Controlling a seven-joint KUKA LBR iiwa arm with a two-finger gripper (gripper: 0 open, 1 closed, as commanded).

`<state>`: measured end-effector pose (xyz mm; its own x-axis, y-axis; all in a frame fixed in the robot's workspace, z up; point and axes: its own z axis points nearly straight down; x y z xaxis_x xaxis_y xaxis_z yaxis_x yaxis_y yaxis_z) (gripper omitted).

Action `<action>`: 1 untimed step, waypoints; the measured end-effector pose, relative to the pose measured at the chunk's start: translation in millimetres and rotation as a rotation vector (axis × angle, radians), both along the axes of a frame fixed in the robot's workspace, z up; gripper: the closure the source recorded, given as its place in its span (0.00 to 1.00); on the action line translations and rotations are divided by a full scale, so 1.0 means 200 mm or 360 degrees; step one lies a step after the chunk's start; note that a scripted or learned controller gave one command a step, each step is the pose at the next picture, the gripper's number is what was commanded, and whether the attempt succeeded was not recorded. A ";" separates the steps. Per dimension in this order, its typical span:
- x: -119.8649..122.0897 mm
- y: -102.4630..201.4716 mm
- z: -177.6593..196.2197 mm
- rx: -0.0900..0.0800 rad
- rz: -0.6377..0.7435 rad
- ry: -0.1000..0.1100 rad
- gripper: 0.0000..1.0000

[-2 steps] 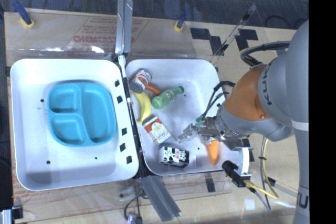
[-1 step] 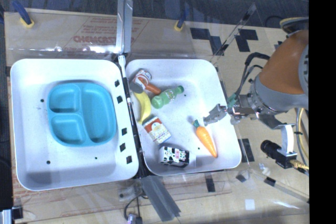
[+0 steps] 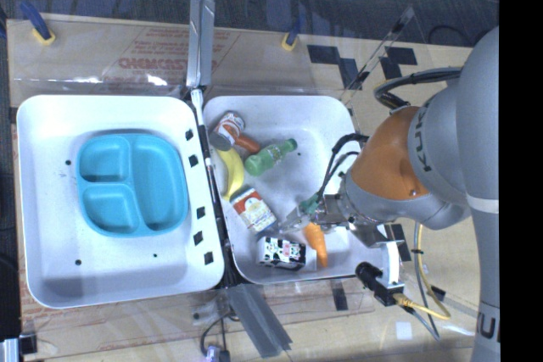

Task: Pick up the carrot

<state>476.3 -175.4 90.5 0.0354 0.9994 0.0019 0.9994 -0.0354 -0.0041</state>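
The desk [image 3: 102, 55] is a pale wooden top under a clear sheet with red lettering near the far edge. Two shallow white bins rest on it side by side, touching along their inner walls: the left bin [image 3: 42, 182] and the right bin [image 3: 280, 108]. Blue clips [image 3: 36, 19] sit at the far edge, and black square markings [image 3: 339, 64] lie toward the far right corner

two bins [image 3: 51, 119], one carrot [image 3: 317, 242], one tray [image 3: 133, 183]
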 end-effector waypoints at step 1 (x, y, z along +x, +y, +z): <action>0.00 0.00 0.05 0.0002 0.0005 0.0004 1.00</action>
